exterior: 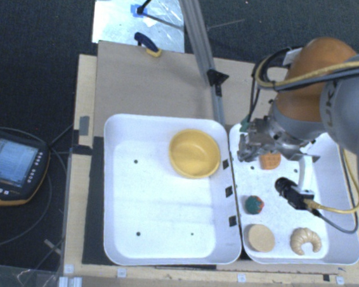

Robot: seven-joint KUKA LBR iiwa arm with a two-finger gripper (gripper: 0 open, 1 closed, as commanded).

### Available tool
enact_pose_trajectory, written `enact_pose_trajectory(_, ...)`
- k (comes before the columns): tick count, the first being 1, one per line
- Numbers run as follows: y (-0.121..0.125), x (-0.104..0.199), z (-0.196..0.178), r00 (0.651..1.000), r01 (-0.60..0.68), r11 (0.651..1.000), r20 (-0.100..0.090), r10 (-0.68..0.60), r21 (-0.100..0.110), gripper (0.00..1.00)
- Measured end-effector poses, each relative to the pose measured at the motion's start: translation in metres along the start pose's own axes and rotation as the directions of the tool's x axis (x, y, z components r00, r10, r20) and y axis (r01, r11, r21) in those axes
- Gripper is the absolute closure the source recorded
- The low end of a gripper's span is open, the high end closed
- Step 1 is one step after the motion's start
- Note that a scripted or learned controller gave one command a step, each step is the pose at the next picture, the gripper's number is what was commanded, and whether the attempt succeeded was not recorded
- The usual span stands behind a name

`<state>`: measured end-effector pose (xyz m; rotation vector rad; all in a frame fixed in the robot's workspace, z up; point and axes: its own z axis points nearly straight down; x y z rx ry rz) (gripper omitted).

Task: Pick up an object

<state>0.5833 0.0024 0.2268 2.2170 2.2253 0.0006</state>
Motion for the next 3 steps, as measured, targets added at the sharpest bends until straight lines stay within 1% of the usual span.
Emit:
enact_pose_trajectory(1, 0.024, 0.046, -0.011, 1.000, 0.000, 1.000, -0.001, 0.000, -0.001, 1.00)
enact_pose_trajectory(2, 0.043, 0.093, 0.003, 1.000, 0.000, 1.000, -0.001, 0.000, 0.001, 1.00)
enact_pose_trajectory(3, 0.043, 0.091, 0.003, 1.000, -0.003, 1.000, 0.000, 0.003, 0.000, 0.00)
